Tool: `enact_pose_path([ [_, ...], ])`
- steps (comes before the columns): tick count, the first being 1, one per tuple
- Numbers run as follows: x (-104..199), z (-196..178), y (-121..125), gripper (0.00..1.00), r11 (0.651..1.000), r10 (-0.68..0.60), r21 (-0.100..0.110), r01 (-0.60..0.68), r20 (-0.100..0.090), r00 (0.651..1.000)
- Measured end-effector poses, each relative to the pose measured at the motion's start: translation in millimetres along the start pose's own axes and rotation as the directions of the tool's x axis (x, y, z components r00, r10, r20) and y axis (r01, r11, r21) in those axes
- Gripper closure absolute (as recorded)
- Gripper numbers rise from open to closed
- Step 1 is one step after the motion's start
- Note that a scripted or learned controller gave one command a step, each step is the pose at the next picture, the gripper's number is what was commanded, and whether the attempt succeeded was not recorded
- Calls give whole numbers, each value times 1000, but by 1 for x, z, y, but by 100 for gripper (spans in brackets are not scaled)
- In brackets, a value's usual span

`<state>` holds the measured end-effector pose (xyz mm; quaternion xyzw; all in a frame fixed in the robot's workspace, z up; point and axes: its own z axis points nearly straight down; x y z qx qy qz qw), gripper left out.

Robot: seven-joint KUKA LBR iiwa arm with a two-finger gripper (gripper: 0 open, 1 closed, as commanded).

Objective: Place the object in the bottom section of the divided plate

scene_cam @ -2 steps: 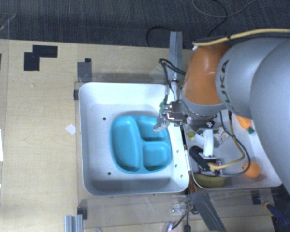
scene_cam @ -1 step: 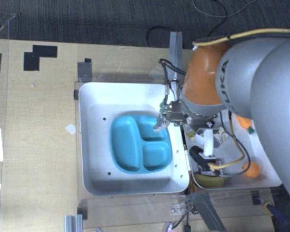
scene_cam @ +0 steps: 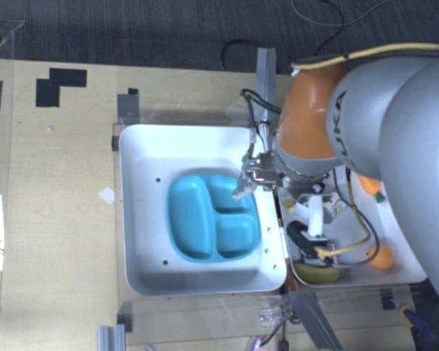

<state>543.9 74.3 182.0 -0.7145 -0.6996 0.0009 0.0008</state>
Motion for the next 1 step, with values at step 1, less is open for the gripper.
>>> enact_pose_path([
  [1,0,0,0,0,1000,0,0,0,0,1000],
])
